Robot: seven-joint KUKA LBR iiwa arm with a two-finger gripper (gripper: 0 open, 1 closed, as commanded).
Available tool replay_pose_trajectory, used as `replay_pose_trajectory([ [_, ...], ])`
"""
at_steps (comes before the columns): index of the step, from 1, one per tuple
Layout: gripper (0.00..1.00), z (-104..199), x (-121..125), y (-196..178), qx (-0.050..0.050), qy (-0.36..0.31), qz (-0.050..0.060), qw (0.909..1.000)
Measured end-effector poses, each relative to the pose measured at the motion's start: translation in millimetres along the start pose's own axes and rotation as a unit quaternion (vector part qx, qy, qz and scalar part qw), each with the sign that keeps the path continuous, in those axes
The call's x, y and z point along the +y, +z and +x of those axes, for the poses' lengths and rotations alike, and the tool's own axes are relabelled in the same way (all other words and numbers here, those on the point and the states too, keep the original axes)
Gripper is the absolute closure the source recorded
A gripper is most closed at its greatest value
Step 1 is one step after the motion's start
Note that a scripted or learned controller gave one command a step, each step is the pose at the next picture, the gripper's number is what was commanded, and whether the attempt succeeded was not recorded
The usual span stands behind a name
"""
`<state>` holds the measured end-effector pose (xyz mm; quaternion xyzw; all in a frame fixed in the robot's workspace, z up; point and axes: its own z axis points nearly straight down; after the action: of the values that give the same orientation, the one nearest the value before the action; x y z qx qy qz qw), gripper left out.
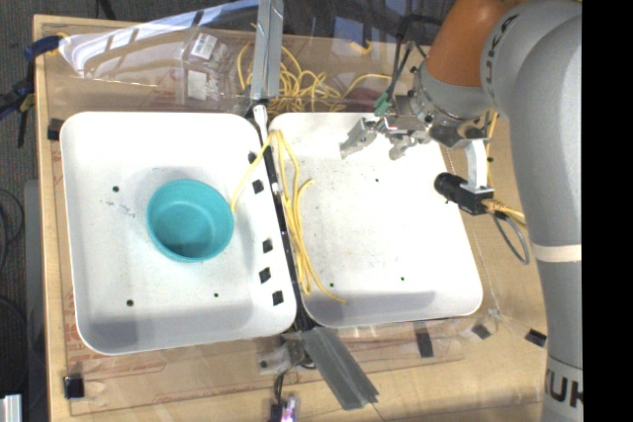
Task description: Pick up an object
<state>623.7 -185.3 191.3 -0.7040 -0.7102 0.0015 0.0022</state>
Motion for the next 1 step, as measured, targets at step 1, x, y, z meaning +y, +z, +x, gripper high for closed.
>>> replay_pose_trajectory([
  [1,0.00,57.7,-24.7,100.5,0.000,-0.024,0.000,0.9997],
])
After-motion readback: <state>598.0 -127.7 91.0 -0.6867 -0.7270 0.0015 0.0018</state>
